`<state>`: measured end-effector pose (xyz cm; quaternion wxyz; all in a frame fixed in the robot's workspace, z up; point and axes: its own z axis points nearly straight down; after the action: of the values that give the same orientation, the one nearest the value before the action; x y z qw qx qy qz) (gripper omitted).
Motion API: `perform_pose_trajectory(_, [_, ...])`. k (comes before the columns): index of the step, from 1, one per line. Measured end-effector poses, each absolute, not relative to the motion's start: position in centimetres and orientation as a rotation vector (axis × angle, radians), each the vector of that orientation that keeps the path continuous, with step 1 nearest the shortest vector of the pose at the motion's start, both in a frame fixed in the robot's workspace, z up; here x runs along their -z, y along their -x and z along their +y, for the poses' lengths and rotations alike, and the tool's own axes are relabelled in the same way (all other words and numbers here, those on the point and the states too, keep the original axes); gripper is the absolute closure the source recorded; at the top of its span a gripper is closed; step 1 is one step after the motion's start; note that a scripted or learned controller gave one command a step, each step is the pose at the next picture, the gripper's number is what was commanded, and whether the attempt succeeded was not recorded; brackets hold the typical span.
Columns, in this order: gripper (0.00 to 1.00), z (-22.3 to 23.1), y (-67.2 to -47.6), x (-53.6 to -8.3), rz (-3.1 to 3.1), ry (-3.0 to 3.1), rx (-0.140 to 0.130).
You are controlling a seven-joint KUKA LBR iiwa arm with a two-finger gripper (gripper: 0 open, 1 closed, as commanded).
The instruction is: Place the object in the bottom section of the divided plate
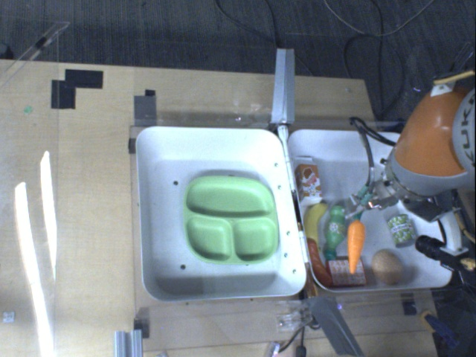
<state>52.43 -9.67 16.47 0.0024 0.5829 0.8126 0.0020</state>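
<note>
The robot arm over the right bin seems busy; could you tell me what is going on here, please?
The grey and orange arm reaches in over the right bin, its pincer low among the toy food, near a carrot and a green bottle. Whether it grips anything cannot be told. The green divided plate sits in the left bin, and its sections hold nothing yet.

camera spot: fixed up above my bench (82, 222), looking down at a slant
facing: pretty much straight at the two white bins, left bin (156, 222) mid-frame, right bin (335, 151) beside it
distance: far enough back to fit both bins whole, plus bench and some dark floor (149, 13) along the top
my side: my arm (435, 136) pokes in from the right edge
other views: just this one
</note>
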Motion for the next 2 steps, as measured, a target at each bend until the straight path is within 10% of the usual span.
perform_pose_trajectory(2, [1.00, 6.3, -60.4, -20.8, 2.679, -1.631, -0.006])
